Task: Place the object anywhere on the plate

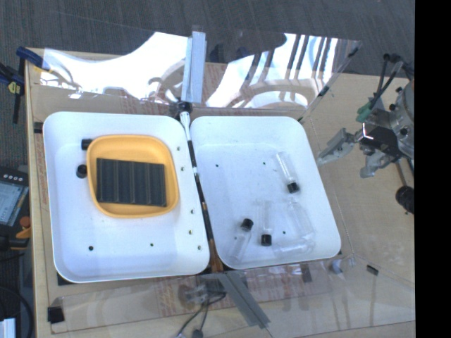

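A yellow plate (pixel 134 175) with a dark ridged centre lies in the left bin (pixel 70 238). Several clear vials with black caps lie in the right bin (pixel 232 146): one (pixel 285 169) at the upper right, one (pixel 240 239) near the front, and one (pixel 266 222) beside it. My gripper (pixel 352 158) hangs beyond the right bin's right edge, over the bench, well away from the vials. It is open, with nothing between its fingers.
A clear panel stands upright behind and to the right of the bins, catching reflections. A metal divider (pixel 194 62) rises at the back between the bins. Cables and a small device (pixel 10 203) sit at the left edge.
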`<state>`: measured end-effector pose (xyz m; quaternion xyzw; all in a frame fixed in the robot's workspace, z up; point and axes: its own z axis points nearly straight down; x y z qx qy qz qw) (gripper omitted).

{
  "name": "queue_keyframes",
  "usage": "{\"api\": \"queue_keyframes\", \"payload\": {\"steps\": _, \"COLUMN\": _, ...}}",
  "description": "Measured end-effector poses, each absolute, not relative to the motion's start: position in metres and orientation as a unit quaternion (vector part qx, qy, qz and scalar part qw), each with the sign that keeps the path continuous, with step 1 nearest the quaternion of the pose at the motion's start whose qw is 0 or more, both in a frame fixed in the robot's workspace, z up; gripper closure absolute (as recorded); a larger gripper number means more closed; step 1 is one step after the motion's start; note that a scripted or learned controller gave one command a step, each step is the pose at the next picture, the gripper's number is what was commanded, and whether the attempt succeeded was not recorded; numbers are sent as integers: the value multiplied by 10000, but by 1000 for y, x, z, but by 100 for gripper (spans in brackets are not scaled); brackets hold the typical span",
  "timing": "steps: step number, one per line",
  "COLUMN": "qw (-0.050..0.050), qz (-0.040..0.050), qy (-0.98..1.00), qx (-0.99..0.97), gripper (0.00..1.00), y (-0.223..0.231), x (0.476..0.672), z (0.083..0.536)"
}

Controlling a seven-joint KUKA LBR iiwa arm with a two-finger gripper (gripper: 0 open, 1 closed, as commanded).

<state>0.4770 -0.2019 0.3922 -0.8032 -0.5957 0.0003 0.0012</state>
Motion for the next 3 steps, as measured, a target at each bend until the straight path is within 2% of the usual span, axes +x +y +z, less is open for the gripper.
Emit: {"api": "queue_keyframes", "payload": {"steps": 3, "qw": 12, "qz": 3, "qy": -5957, "qx": -8032, "gripper": 0, "y": -202, "x": 477, "z": 392}}
